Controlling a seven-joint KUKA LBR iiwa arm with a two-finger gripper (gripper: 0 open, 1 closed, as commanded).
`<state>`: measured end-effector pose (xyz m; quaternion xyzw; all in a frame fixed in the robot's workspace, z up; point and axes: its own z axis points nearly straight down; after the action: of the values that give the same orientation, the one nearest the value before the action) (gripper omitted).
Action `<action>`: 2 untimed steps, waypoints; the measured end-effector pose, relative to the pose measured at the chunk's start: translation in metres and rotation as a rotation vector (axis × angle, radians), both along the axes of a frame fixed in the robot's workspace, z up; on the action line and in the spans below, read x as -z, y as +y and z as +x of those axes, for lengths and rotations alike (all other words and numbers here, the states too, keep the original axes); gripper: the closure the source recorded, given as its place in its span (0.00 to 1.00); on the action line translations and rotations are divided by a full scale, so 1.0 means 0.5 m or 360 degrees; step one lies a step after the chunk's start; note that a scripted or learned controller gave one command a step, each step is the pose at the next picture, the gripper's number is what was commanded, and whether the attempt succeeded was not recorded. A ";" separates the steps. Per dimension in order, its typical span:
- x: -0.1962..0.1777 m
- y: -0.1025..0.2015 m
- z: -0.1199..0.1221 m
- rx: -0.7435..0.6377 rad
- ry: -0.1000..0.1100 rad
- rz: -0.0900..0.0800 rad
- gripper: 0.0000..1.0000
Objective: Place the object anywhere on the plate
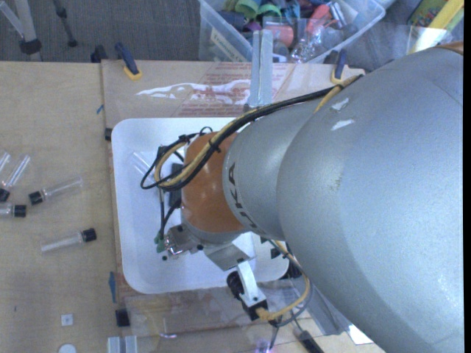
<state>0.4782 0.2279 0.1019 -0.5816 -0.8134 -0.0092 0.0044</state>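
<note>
Since the arm (346, 197) sits over the bin (132, 197) and covers most of it, I can't tell which way the object lies from the wrist (202, 197), nor its long axis. The plate's spot is unclear too. Grip state: can't tell how open, or whether anything is held.

Arm (368, 197): smooth grey casing, satin sheen; orange band (206, 190) glossy. Bin (136, 197) at 9 o'clock: matt white plastic. Counter (51, 123): pale, matt wood. Tub (294, 13) at 12 o'clock: clear plastic.
</note>
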 end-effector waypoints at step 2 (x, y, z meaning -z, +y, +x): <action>-0.342 -0.039 0.074 -0.1420 -0.0013 -0.0033 1.00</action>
<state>0.5150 0.2084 0.2728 -0.1737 -0.9848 -0.0005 -0.0010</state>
